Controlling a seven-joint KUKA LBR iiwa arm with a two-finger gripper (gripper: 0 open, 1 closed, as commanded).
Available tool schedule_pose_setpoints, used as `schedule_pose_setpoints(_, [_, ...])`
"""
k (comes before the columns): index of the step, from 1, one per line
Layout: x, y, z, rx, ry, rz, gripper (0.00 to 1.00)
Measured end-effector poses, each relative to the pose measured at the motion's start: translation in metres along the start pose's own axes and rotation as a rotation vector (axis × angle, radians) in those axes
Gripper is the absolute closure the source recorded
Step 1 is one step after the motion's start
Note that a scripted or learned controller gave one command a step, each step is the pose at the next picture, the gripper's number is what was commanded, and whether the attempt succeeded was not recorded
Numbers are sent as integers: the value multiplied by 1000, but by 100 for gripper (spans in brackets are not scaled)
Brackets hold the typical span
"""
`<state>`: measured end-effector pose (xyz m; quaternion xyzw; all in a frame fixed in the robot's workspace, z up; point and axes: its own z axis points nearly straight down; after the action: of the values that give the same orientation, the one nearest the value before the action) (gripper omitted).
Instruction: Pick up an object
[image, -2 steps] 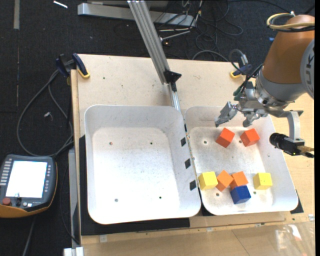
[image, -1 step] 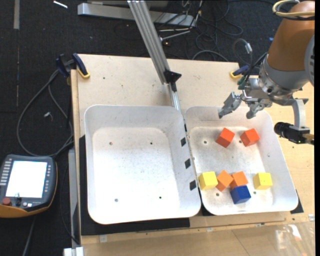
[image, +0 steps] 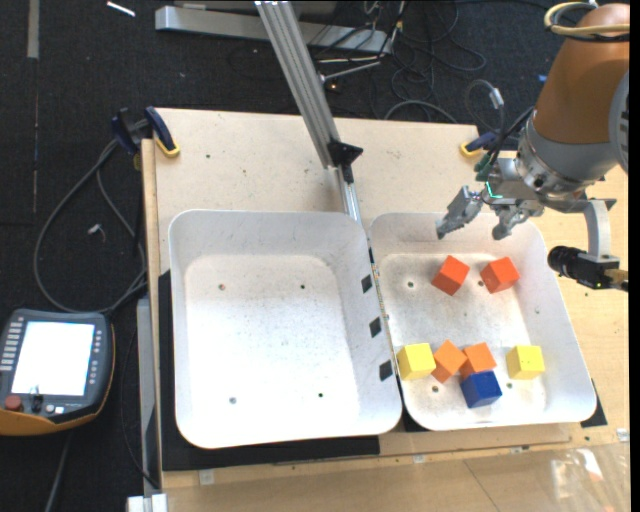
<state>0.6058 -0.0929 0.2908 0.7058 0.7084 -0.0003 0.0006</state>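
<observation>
Camera view showed the gripper (image: 480, 215) spread wide and empty above the right bin (image: 565, 310); the orange cube (image: 451, 274) below looked light, rigid, best pinched across flat opposite faces.

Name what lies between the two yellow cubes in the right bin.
In the camera view, between the left yellow cube and the right yellow cube sit two orange cubes, with a blue cube just below them.

Bright, even overhead light; the white bins (image: 270, 320) nearly wash out. Shadows are soft, focus sharp, dark floor (image: 70, 60) at upper left.
</observation>
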Motion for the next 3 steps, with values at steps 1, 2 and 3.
schedule_pose_setpoints(1, [-23, 9, 66, 6, 1, 7, 0])
schedule_pose_setpoints(2, [-21, 10, 62, 0, 0, 4, 0])
schedule_pose_setpoints(3, [-16, 52, 24, -7, -1, -1, 0])
